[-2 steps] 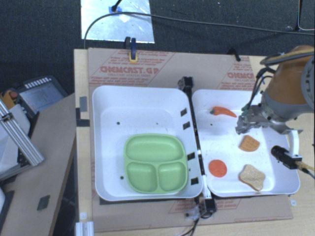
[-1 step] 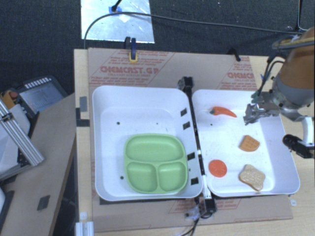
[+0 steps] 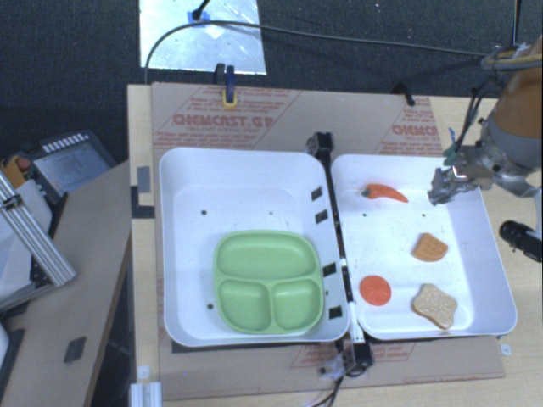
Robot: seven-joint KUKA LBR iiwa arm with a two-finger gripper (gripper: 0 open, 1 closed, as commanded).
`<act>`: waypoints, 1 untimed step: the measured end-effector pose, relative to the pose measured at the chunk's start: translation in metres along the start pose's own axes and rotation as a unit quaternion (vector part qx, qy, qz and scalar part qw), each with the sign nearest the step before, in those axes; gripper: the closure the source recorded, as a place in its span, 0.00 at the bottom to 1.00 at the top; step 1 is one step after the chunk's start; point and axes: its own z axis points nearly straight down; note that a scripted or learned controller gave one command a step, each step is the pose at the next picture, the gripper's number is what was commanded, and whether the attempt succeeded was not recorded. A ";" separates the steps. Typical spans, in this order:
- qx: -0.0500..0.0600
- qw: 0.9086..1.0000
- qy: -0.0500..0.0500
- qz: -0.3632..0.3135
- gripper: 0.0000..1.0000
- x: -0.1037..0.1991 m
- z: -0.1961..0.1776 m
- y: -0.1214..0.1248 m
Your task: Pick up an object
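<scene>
The right bin (image 3: 484,227) holds an orange carrot-like piece (image 3: 386,193) near its back, a small brown waffle piece (image 3: 430,248) in the middle, a red round slice (image 3: 376,290) at the front left and a pale bread piece (image 3: 435,305) at the front right. My gripper (image 3: 442,190) hangs over the bin's back right part, right of the carrot and above the waffle piece, and nothing shows between its fingers. The grey arm with its orange band (image 3: 519,117) comes in from the right.
The left bin (image 3: 187,185) holds a green divided plate (image 3: 267,280). Black clips (image 3: 322,144) sit along the seam between the bins. A metal sheet (image 3: 204,19) and cables lie behind the bench, and equipment (image 3: 51,193) stands at the left.
</scene>
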 end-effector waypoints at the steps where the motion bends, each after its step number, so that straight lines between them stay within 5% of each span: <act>1: 0.002 1.000 0.001 -0.002 1.00 0.044 0.008 -0.002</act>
